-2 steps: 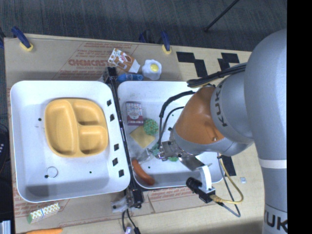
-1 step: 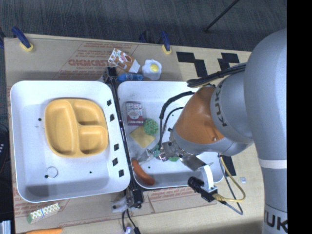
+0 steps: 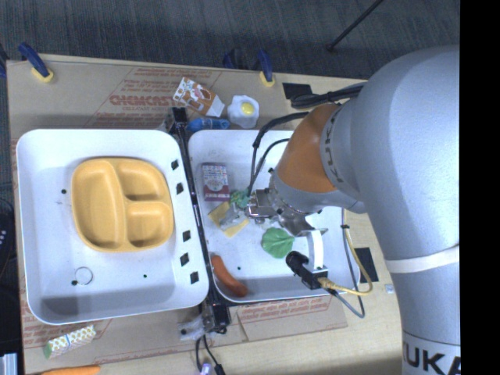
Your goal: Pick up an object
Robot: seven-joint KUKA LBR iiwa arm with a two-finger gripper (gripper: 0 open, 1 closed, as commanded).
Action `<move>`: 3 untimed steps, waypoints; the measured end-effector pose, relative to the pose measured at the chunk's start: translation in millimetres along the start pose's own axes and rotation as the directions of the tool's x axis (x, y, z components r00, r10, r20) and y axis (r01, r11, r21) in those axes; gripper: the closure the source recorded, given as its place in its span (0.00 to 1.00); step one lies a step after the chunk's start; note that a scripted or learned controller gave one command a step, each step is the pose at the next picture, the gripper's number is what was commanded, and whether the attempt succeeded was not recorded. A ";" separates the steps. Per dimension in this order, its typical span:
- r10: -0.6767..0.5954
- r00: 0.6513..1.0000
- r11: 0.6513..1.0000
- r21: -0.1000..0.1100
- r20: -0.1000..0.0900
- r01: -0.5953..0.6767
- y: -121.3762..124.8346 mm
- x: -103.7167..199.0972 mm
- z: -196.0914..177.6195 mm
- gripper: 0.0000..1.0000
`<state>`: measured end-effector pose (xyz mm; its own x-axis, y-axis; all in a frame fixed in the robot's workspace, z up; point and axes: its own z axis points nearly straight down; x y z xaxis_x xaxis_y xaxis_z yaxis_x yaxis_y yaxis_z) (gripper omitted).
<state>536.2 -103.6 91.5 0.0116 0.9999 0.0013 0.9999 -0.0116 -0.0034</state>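
Two shallow white plastic bins sit side by side on a cardboard-covered bench: the left bin (image 3: 39,209) holds a yellow three-compartment plastic tray (image 3: 121,201), and the right bin (image 3: 269,291) holds small toy foods. A large grey robot arm (image 3: 406,155) reaches in from the right, its gripper (image 3: 262,205) low over the middle of the right bin; whether its fingers are parted or closed cannot be told. Just beside it lie a flat green leaf-shaped piece (image 3: 276,241), a pale yellow wedge (image 3: 231,223) and a small red-labelled packet (image 3: 215,180), and an orange-brown sausage (image 3: 227,276) rests by the near left wall; all look light and rigid, the wedge likely easiest pinched across its narrow sides.
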 end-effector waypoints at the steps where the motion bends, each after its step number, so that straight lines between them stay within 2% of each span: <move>1: -0.450 0.893 0.893 -0.002 0.003 0.450 59.2 -8.6 -0.7 0.00; 2: -0.716 0.698 0.698 -0.002 0.004 0.716 97.7 7.5 -1.3 0.00; 3: -0.893 0.449 0.449 -0.001 0.005 0.893 103.3 85.6 -101.4 0.00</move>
<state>640.9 -19.3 192.6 -0.8880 0.4598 -0.0015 0.4598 0.8880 0.0008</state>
